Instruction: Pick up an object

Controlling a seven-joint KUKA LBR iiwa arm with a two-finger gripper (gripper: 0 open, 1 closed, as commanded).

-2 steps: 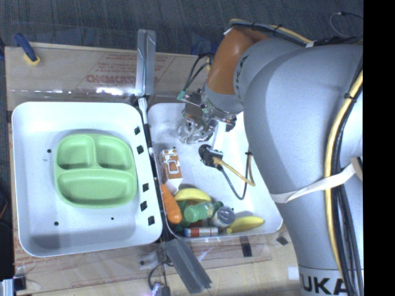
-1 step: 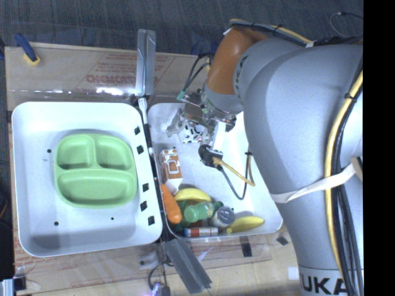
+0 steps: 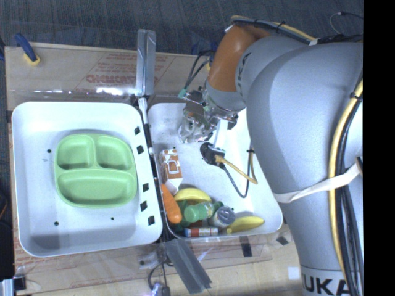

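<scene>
Gripper (image 3: pixel 196 128): low over the far end of the right bin (image 3: pixel 162 117); finger state cannot be told. Objects, heaped at that bin's near end: small orange-and-white carton (image 3: pixel 171 164); carrot (image 3: pixel 171 206) against the left wall; banana (image 3: pixel 192 195); green bottle (image 3: pixel 199 212); second banana (image 3: pixel 245 222). Left bin (image 3: pixel 31 165): green divided plate (image 3: pixel 95 169). Arm (image 3: pixel 290 122) overhangs the right bin's right side.

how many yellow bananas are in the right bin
2. One yellow banana lies atop the pile near the orange carrot; the other yellow banana sits at the bin's near right corner. More could be hidden under the pile.
</scene>
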